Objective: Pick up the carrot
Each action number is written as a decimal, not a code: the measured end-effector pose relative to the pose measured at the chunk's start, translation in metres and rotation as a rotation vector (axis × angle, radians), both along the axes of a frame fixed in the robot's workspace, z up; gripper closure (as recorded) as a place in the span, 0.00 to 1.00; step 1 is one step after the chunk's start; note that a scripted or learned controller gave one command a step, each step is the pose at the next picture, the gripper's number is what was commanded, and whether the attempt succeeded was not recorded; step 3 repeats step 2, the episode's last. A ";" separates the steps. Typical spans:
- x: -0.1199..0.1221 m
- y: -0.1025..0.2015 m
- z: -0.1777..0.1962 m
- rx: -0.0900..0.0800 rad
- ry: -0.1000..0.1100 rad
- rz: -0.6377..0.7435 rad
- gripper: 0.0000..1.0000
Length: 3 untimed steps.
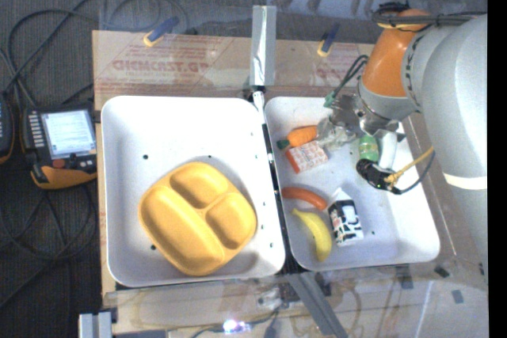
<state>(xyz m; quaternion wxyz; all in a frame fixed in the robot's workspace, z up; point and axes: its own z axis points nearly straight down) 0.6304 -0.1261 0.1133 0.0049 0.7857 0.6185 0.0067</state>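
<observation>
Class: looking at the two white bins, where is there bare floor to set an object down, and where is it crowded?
Left bin: bare all around the yellow divided tray, widest along the top. Right bin: bare lower-right corner. Crowded: carrot, gripper, banana, carton.

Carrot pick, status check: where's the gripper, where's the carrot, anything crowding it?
Gripper low in right bin, just right of carrot; no hold visible. Carrot lies at bin's upper left. Red-white packet sits against its lower side; green object by the wrist.
</observation>
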 end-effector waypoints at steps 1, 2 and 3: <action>-0.092 0.049 0.069 0.002 0.022 -0.111 1.00; -0.104 0.082 0.077 0.002 0.022 -0.181 1.00; -0.104 0.082 0.077 0.002 0.022 -0.181 1.00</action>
